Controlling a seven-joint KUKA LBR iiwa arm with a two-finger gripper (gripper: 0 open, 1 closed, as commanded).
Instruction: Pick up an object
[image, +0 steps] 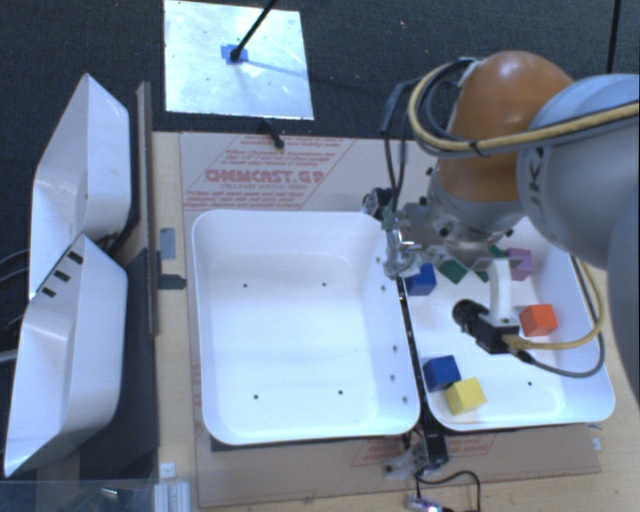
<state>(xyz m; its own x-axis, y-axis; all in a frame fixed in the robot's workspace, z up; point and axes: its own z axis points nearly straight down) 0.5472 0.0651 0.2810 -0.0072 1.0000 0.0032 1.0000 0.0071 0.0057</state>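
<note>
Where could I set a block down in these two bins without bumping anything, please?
The left bin offers bare floor from wall to wall. In the right bin, bare floor lies between the yellow block and orange block. Its upper half is crowded under the arm.

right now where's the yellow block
In the camera view, the yellow block sits in the right bin, near its front edge, touching the lower right of a blue block.

Robotics lab: arm (560, 150), 2 white bins (215, 330).
</note>
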